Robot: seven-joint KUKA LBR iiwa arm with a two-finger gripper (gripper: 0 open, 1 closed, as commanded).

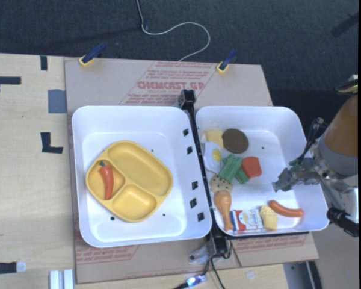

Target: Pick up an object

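Observation:
The right bin (pixel 290 117) holds several toy foods. A brown disc (pixel 234 140) lies at the back, with a green piece (pixel 231 168) and a red block (pixel 251 167) in the middle. An orange drumstick (pixel 223 205), a small carton (pixel 246 219), a yellow corn piece (pixel 268 217) and a red sausage (pixel 286 209) lie along the front. My gripper (pixel 284 182) hangs low over the bin's right side, just above and behind the sausage, and nothing visible is in it.
The left bin (pixel 84 120) carries a yellow divided plate (pixel 145 166) with a red chili pepper (pixel 107 179) in its left compartment. A black divider (pixel 195 161) separates the bins. The grey arm with its orange band (pixel 343 131) stands at the right edge.

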